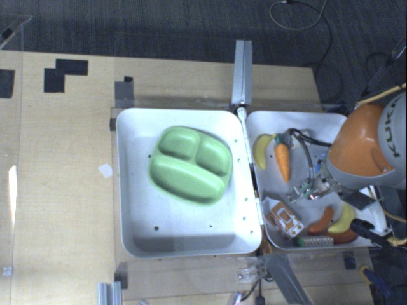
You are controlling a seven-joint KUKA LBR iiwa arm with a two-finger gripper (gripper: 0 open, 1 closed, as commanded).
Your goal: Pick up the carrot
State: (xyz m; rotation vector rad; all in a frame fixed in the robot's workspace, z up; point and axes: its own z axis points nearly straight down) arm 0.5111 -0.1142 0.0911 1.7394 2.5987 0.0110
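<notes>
Carrot (282,161) in right bin (331,121), just right of yellow banana (262,151). Long axis near vertical in view; green top toward far rim, tip toward near rim. Gripper (310,189) low, right of carrot, apart; jaw state unclear.

A robotics lab: a wooden bench (63,189) bearing two white bins (130,189) on metal brackets, loose cable (311,11) (far right) across dark carpet (159,11), black markers (63,74) at far left.

- Bench (63,189): pale wood top, black patches near its far left corner.
- Left white bin (137,234): rests on the bench.
- Right white bin (270,237): rests just beside the left one.
</notes>
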